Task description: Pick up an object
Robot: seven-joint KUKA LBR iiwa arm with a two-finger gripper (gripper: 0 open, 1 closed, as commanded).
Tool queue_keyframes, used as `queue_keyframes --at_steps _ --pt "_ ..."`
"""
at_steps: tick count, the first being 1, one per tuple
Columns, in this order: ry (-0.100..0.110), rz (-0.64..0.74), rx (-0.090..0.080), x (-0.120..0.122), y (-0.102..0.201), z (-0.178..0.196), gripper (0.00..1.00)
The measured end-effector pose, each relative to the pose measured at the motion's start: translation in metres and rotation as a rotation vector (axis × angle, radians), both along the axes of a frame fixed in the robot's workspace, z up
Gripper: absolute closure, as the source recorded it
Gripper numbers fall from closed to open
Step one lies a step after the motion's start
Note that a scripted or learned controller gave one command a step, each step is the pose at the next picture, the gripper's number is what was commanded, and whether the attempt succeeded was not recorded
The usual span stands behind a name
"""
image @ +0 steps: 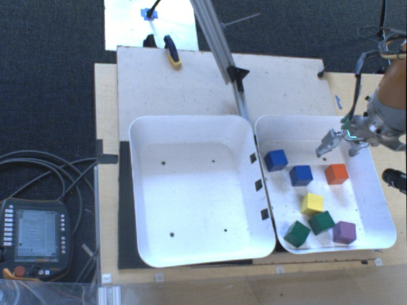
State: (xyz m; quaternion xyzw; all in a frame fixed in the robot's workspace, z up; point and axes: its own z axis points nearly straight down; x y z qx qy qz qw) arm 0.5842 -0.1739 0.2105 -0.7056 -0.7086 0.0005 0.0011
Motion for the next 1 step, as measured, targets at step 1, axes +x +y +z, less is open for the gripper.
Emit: queue_keyframes --at_steps 1 --pt "-0.004 0.001 -0.001 0.0009 0.0000 0.0025 0.00"
